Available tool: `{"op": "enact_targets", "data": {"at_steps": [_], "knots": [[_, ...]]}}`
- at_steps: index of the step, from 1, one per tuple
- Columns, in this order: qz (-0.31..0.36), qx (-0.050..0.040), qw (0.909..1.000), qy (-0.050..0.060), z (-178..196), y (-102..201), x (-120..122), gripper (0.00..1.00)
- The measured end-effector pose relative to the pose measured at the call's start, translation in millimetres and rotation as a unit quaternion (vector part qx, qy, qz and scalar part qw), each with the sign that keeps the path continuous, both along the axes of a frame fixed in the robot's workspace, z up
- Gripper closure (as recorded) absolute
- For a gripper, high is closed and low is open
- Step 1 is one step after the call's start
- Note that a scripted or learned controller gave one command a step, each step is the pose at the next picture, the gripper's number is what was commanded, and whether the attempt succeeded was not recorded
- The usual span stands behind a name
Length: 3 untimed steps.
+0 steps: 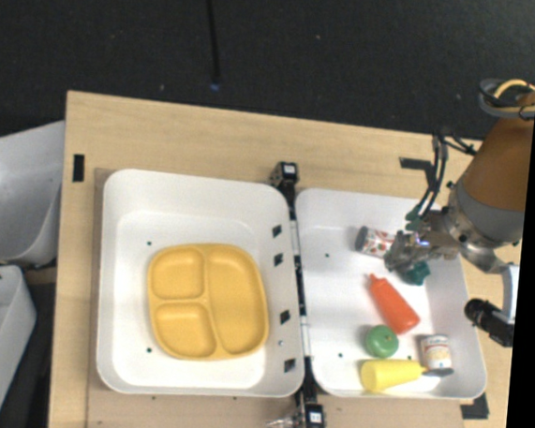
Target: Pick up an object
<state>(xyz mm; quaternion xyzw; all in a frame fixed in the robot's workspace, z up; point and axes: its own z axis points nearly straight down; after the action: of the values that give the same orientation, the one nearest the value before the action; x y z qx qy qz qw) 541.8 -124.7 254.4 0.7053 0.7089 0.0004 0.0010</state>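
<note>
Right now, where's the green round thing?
In the right bin, toward its front: the green round object sits between the orange bottle and the yellow cone.

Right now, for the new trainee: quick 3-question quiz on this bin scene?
1. True or false: the yellow divided tray lies in the left bin.
2. Which thing sits nearest the claw? A) small can B) yellow cone C) green round piece
3. What lies between the orange bottle and the yellow cone?

Key: 1 true. 2 A. 3 the green round piece.
</note>
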Motion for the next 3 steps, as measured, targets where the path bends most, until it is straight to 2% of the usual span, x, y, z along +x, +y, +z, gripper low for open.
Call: {"op": "enact_targets", "data": {"at_steps": [1,3], "knots": [[0.0,0.0001,1.0,0.0,-11.4,43.3,22.9,1.0],[0.001,0.0004,1.0,0.0,-27.5,138.2,52.3,1.0]]}}
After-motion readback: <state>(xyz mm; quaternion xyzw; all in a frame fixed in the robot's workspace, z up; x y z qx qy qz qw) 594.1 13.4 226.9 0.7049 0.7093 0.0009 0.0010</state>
